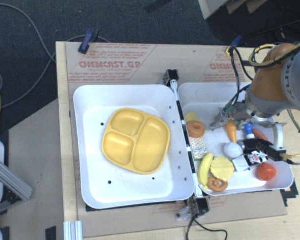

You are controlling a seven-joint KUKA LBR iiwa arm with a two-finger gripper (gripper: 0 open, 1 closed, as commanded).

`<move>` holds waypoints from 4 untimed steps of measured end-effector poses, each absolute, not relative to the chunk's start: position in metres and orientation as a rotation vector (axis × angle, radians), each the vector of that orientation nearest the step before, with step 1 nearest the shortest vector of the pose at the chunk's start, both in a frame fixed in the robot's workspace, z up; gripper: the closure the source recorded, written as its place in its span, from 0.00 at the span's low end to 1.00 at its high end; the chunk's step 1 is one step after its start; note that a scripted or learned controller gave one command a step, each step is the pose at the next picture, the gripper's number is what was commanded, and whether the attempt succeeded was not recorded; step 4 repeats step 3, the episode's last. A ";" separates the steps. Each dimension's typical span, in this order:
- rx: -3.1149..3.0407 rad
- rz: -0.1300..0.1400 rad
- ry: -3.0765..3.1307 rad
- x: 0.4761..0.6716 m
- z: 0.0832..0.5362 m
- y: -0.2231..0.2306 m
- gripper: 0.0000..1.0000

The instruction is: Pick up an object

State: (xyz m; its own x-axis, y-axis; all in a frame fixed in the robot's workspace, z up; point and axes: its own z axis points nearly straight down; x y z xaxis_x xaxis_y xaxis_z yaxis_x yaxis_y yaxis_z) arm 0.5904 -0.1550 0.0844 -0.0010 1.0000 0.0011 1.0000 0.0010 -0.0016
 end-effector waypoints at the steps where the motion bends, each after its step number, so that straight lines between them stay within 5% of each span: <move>1: -2.221 -0.001 -2.222 0.591 0.095 -0.155 1.00; 2: -2.219 0.001 -2.221 0.590 0.086 -0.102 1.00; 3: -2.220 -0.001 -2.223 0.539 0.185 -0.039 1.00; 4: -2.220 -0.001 -2.223 0.539 0.185 -0.039 1.00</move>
